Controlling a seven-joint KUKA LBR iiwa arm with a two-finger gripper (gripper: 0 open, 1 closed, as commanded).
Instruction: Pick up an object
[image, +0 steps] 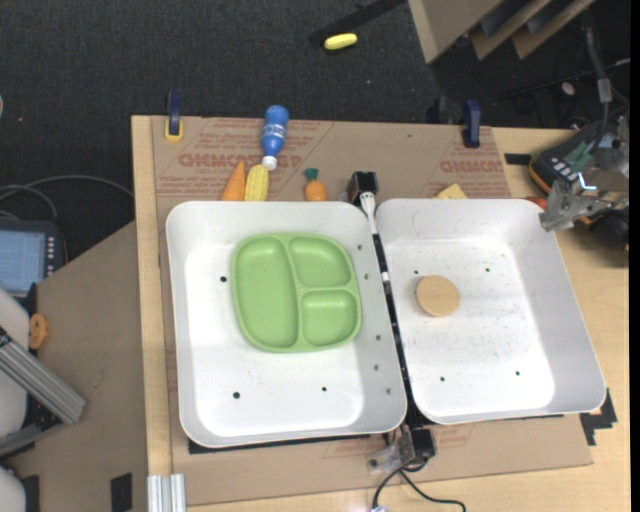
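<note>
Your pincer (562, 208) sits at the far right edge of the bench, just outside the right bin (560, 385); you cannot tell from this view whether it is open or closed. Down and to the left of it, well apart, a tan round disc (437, 296) lies flat in that bin. Further left, a green divided plate (296, 291) rests in the left bin (200, 330).

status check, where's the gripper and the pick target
Gripper at right edge, outside the bins, nothing seen in it. Tan disc lies loose in right bin. Green tray in left bin. Path to disc unobstructed.
</note>
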